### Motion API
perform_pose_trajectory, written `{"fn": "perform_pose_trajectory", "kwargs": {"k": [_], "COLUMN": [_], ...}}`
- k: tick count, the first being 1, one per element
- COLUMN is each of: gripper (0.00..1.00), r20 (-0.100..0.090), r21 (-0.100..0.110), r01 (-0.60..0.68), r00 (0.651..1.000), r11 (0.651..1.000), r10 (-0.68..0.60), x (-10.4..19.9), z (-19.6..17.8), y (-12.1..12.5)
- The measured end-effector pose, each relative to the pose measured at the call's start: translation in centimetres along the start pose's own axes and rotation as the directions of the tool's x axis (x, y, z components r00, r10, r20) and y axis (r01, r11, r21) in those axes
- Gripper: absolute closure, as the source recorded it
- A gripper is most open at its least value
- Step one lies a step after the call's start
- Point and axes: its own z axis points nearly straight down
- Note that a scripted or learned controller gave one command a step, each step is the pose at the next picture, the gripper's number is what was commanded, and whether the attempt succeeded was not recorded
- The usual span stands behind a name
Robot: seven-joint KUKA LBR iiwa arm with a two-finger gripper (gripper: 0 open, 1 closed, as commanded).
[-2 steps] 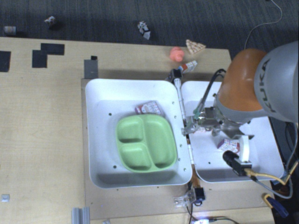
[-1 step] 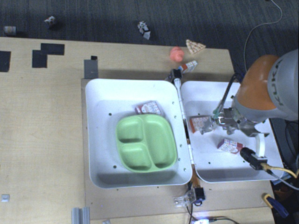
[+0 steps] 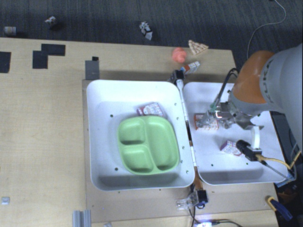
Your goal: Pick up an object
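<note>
Green divided plate [image 3: 147,144] lies flat in the left bin [image 3: 102,126], out of the way. Over in the right bin [image 3: 208,171], the gripper [image 3: 208,119] sits low on a small red-and-white packet [image 3: 207,123], likely to grab it. I cannot tell how wide its jaws are. Another small packet [image 3: 229,147] waits nearby.

Left bin [image 3: 97,126]: green divided tray [image 3: 148,144] takes up the middle, small packet [image 3: 150,109] wedged just above it; free floor only along the edges. Right bin [image 3: 199,167]: arm [image 3: 265,86] blocks upper right, wrapped item [image 3: 230,147] mid-right; lower left floor open.
</note>
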Motion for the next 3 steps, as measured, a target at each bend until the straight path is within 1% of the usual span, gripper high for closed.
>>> {"fn": "perform_pose_trajectory", "kwargs": {"k": [1,2,3], "gripper": [1.0,1.0,0.0], "r20": [0.008,0.005,0.004], "r21": [-0.015,0.005,0.005], "r01": [0.001,-0.005,-0.004], "r00": [1.0,1.0,1.0], "r11": [1.0,1.0,1.0], "r10": [-0.001,0.005,0.004], "x": [-0.3,-6.8,-6.7], "z": [-1.4,-4.2,-4.1], "y": [0.4,-1.1,-1.1]}}
